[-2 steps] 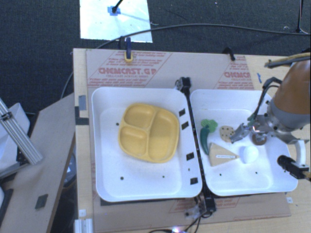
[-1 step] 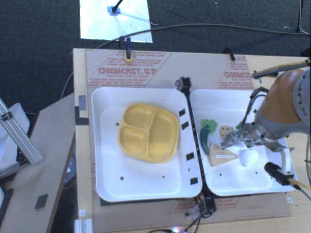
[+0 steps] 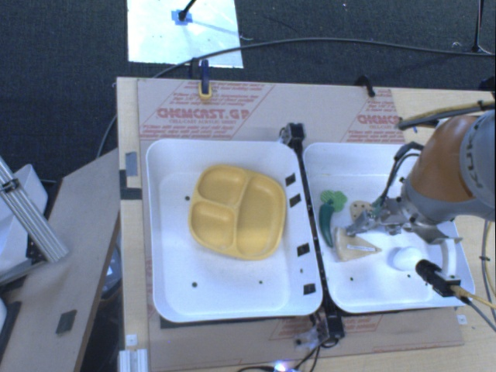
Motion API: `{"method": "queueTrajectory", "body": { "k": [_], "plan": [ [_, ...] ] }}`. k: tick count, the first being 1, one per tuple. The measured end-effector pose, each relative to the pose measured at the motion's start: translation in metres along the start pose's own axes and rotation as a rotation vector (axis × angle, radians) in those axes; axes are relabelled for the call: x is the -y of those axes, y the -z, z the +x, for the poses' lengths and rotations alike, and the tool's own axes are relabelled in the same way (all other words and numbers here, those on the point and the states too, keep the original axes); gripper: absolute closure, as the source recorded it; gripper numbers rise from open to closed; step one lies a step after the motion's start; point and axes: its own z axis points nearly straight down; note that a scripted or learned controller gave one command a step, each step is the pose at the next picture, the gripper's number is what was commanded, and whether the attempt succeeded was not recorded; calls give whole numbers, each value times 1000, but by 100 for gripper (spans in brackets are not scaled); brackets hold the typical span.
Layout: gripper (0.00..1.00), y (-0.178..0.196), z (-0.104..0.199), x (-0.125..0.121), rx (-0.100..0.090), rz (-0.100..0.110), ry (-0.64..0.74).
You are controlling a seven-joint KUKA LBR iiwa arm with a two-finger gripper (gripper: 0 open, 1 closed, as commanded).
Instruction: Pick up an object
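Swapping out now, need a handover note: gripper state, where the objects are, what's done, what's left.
Gripper: low in the right bin, right over the small items; whether it holds anything can't be told.
Objects: green toy by the divider, tan perforated piece beside it, cream wedge just below the gripper, white round object further right. Yellow divided plate sits in the left bin.
Done: arm is down at the cluster.
Left: confirm a grasp, lift one object.
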Motion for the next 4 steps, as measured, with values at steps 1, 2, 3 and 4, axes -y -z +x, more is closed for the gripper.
{"method": "queueTrajectory", "body": {
  "k": [1,2,3,4],
  "plan": [
    [100,6,0,0,-2,5,1],
    [100,58,-8,5,-1,5,0],
    [100,112,-9,2,0,3,6],
    [100,107,42,0,-4,9,11]
  ]
}}
